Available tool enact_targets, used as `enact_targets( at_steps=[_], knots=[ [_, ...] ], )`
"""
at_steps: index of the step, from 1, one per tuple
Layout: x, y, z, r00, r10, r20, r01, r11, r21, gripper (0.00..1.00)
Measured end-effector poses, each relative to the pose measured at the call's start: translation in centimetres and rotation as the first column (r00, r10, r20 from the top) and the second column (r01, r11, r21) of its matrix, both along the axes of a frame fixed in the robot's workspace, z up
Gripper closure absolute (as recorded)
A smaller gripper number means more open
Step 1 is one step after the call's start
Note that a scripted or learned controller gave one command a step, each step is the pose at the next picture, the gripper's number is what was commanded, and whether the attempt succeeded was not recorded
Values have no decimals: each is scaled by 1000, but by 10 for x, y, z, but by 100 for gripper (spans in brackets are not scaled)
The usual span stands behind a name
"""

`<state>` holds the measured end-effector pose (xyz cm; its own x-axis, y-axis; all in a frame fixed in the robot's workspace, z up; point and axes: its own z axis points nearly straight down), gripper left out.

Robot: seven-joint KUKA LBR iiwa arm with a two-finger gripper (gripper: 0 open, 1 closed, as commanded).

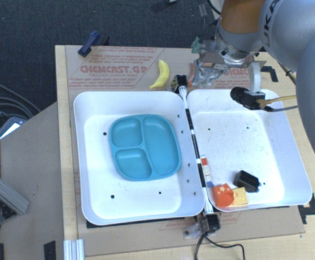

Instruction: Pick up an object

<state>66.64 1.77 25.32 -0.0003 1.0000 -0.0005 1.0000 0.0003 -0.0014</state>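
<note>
The grey arm's jaws [207,76] hang above the back rim of the right white bin [287,145]; whether they are spread or closed, I cannot tell. The small black block [248,180] and orange-and-yellow toy [226,195] lie at the bin's near edge, well apart from the jaws.

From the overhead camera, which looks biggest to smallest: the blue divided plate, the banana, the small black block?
1. Blue divided plate, by far.
2. Banana.
3. Black block, though it looks close to the banana in size, so that order is unsure.
</note>
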Motion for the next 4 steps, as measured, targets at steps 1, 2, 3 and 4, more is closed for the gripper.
enact_targets(
  at_steps=[1,2,3,4],
  knots=[
    [0,51,-23,1000,1,-1,-1,1000,1,100],
    [-24,11,-6,1000,-1,-1,1,1000,0,100],
    [0,56,1,1000,1,3,-1,1000,1,100],
    [-28,122,-64,1000,1,-2,-1,1000,1,100]
  ],
)
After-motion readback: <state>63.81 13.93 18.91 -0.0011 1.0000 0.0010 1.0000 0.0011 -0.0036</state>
